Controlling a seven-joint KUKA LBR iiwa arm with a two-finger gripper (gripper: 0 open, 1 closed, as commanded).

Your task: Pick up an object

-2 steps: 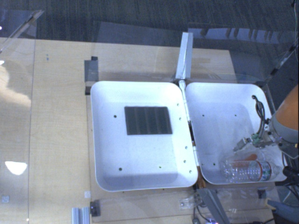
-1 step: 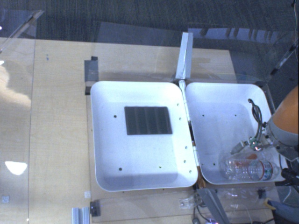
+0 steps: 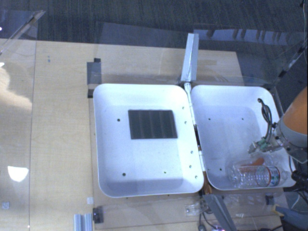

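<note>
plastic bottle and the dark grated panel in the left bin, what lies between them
In the camera view, between the plastic bottle and the dark panel lie bare white bin floor and the two bins' adjoining rims.

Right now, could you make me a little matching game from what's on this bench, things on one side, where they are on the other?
Things:
1. dark ribbed mat
2. clear plastic bottle
3. tool
4. metal post

Places:
A. lying in the right bin's near corner
B. above the bottle, at the right bin's right side
C. flat in the left bin
D. behind where the bins meet

Pairs: 1-C, 2-A, 3-B, 4-D
</note>
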